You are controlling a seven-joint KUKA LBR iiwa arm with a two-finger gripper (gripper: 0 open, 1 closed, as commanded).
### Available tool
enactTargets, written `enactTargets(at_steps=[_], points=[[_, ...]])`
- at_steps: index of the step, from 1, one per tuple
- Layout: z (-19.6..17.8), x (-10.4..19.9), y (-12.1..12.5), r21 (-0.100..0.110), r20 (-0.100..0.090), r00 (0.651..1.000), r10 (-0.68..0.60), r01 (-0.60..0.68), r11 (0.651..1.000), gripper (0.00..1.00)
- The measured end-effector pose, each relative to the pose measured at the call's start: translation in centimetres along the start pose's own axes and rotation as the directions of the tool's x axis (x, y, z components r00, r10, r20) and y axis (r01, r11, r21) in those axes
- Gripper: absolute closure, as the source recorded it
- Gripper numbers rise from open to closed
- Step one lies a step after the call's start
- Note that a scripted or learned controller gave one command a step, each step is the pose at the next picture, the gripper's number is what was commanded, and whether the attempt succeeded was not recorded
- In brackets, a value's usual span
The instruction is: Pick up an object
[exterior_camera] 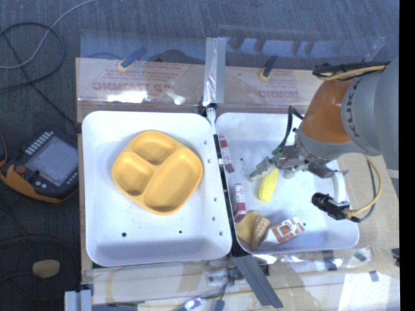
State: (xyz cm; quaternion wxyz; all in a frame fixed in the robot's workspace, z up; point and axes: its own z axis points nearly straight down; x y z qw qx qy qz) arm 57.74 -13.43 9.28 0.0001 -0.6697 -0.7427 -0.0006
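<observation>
**Zero objects lifted so far, gripper parked right over the corn**

Going left to right. Far left of the frame, on the floor, sits a teach pendant (47, 167) with an orange edge, nothing to do with the pick. Next comes the left bin (104, 238), which carries a yellow divided plate (157, 171) lying flat in its middle.

Past the centre divider is the right bin (337, 238), and that's where the action is. Along its left wall lie a couple of small red-and-white packets (238, 198), and at the lower left corner of that bin there's a brown bread-like piece (251, 228) with a small orange-and-white box (286, 229) just beside it. A bit above those, around the middle of the bin, lies a yellow corn cob (268, 184), tilted, resting on the bin floor.

The gripper (285, 161) is down low, right at the upper end of the corn, touching or nearly so. Honestly I cannot tell whether it's spread or closed from this angle; the wrist hides too much.

My read: approach is done, but the corn looks like it's on the floor yet, so grasp and lift are all left.
</observation>
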Motion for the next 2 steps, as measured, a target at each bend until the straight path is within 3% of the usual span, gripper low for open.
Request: enactTargets(at_steps=[1, 2], points=[[-1.0, 0.0, 0.1, -0.003, -0.001, 1.000, 0.000, 0.000, 1.000, 1.00], [-9.1, 7.1, 4.7, 0.002, 0.002, 1.000, 0.029, -0.029, 1.000, 1.00]])
